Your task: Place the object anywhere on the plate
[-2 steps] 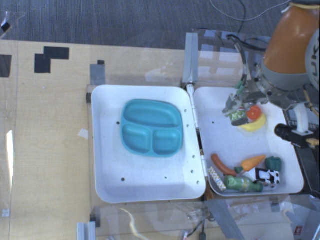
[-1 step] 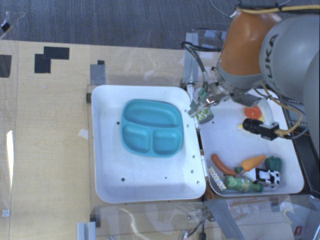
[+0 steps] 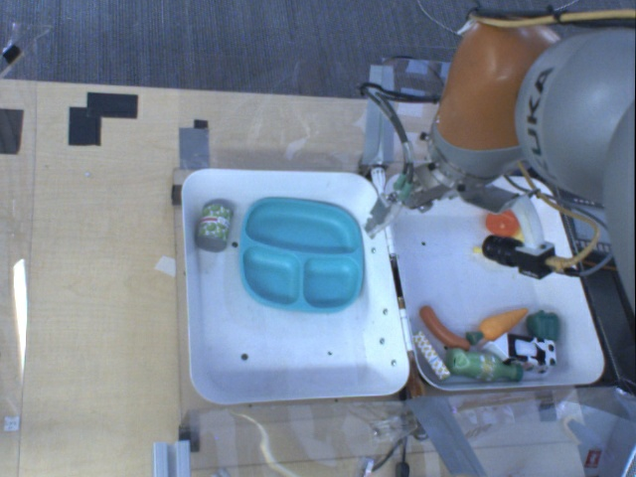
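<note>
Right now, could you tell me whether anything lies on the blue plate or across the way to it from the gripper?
Nothing visible does. The blue plate lies in the left bin with its compartments bare. The gripper hangs at the bin's right rim, just beside the plate. The small can lies on the plate's far left, away from that approach.

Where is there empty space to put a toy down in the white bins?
The left bin has bare floor in front of the blue plate, and beside the little can. The right bin is bare in its middle. Its front corner is crowded: hot dog, carrot, green bottle, cow toy.
</note>
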You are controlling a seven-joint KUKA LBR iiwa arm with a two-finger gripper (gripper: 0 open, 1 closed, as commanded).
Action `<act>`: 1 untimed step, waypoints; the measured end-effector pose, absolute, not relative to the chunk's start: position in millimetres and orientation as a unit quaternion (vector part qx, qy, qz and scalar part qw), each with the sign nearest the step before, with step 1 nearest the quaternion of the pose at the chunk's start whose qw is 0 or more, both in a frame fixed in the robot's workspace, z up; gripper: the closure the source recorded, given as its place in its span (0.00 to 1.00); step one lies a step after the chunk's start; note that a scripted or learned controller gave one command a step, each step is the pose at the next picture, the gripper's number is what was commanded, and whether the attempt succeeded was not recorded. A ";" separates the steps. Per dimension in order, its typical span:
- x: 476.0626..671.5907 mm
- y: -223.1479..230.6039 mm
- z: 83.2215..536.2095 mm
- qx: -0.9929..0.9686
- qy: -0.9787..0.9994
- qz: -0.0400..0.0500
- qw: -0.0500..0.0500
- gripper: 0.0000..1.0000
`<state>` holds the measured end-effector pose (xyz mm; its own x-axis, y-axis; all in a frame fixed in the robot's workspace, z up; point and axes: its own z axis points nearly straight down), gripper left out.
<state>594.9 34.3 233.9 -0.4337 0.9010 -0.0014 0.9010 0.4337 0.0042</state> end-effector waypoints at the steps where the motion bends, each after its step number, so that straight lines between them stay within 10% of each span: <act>1: 493.1 46.3 193.8 0.595 0.804 0.001 0.001 0.00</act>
<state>493.1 46.3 193.8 -0.2926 0.9562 0.0001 0.9562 0.2926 0.0026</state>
